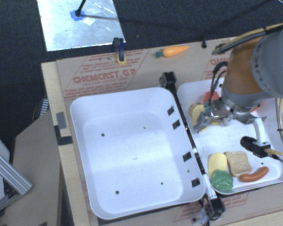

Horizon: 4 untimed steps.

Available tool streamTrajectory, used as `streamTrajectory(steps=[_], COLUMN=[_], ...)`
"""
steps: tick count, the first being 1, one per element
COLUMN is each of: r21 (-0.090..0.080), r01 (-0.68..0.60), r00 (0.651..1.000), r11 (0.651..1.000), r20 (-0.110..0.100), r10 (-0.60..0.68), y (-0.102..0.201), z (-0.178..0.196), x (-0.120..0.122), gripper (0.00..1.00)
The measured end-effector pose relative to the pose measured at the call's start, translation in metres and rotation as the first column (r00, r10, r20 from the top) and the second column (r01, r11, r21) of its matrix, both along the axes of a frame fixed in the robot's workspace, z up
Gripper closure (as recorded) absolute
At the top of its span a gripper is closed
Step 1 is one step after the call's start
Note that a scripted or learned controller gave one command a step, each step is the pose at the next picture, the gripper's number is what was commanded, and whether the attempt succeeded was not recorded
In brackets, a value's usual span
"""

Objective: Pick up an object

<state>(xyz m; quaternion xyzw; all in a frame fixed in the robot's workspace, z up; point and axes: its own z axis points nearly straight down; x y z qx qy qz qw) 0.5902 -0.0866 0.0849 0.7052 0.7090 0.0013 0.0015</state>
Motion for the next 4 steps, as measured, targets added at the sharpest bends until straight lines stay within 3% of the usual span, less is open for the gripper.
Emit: streamTrajectory(steps=[1,2,3,4], r21=[-0.001,0.0,-0.001,0.0], r01=[-0.001,0.008,0.0,-0.003], r00=[1.0,1.0,1.0,1.0], r11=[1.0,1.0,1.0,1.0], r20=[0.002,-0.004,0.002,0.003], r10=[0.001,-0.008,0.0,0.003], y=[0.003,-0.041,-0.042,-0.004], z=[0.001,0.0,0.001,0.001], x=[0.057,0.015,0.049,0.079], gripper=[0.0,0.0,0.0,0.0])
